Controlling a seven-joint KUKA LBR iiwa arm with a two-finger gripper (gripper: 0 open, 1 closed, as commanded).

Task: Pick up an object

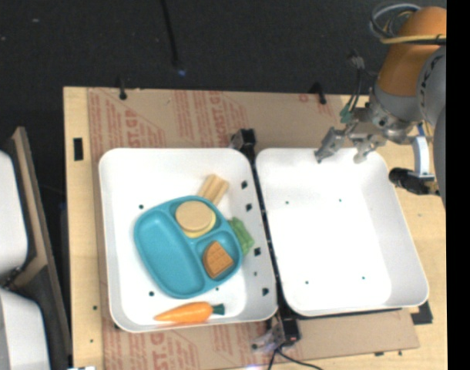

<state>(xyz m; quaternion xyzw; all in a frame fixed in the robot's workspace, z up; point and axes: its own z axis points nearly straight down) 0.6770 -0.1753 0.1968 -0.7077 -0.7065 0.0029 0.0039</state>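
Two white bins sit side by side on a bench. Nothing is picked up yet, and the whole task seems left to do. The left bin (115, 206) holds every object: a blue tray (162, 257) lying flat, with a round tan cookie (196, 216) in its far compartment and a brown cracker (218, 259) in the right one. A pale wooden block (213, 187) pokes out just beyond the tray's far edge, a green piece (242, 236) lies at its right side, and an orange carrot (188, 312) lies near the bin's near wall. The gripper (344, 149) hangs over the far edge of the right bin (339, 237), well apart from all these things. Its two fingers are spread, with nothing between them and touching no object. By my judgement, it must cross left and descend before any grasp.
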